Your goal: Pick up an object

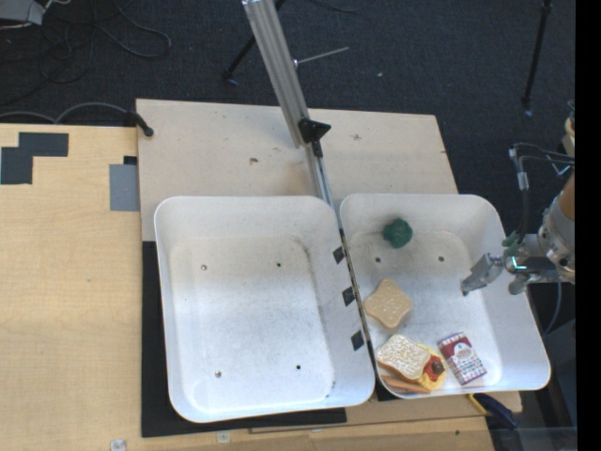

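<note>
- Camera view has the tool (496, 278) at the right bin's (488, 214) right wall, low over the rim, with nothing between its fingers. They look spread apart to me, though it's small and a bit blurry there, so don't quote me on it.
- To do this step well, I'd pick one target and come straight down over it, jaws either side, then close only once low enough.
- Best bet is probably the green ball (398, 232), sitting alone toward the back of the right bin, well apart from everything else (no neighbours to bump).
- It looks small, dark green and roundish, maybe a bit lumpy, so it could roll if nudged off-centre.
- Other options sit near the front: a tan bread slice (388, 304), a sandwich (409, 362) and a small red packet (462, 357) just beside it.
- Left bin (188, 216) on the worktop (216, 148) isn't where I'd aim.
</note>
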Tool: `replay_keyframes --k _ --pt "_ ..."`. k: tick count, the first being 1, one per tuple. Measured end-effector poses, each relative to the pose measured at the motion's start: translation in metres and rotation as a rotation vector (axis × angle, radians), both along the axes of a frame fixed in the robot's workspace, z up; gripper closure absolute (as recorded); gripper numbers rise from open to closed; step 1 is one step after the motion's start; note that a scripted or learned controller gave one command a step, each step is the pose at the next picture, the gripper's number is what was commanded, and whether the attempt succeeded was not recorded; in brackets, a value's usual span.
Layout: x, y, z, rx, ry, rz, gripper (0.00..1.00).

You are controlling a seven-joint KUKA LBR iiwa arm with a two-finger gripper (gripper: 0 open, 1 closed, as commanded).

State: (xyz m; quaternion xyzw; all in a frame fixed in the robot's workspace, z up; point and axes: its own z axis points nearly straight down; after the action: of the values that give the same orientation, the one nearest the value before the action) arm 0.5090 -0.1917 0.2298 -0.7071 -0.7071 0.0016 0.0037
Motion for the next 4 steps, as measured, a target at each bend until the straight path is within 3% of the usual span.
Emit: replay_keyframes --k 1,2,4 --pt "0.001 -0.001 0.002 -0.002 -0.005 -0.002 0.00" --pt "-0.008 -0.004 -0.046 0.000 0.001 -0.001 0.00" --pt "0.001 -0.005 -0.139 -0.003 -0.006 -0.002 0.00"
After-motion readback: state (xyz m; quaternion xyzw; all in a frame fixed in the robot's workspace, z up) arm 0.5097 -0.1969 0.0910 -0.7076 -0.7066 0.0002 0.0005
